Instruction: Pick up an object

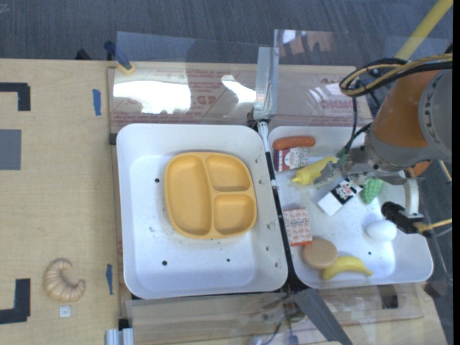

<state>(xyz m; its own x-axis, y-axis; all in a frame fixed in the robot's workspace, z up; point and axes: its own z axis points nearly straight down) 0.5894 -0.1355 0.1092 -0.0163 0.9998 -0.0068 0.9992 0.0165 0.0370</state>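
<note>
While the arm (410, 113) hangs over the upper part of the right bin (413, 264), its gripper (343, 169) sits among the clutter there, just beside a yellow toy (310, 172) and a small card (338, 196) (likely its targets). Whether the jaws are wide or narrow I cannot tell. Centre frame, the left bin (136, 214) carries a yellow divided tray (210, 194).

No legible text, perhaps from blur.

Robot lab: taped bench (50, 192), two white bins (136, 192).
</note>
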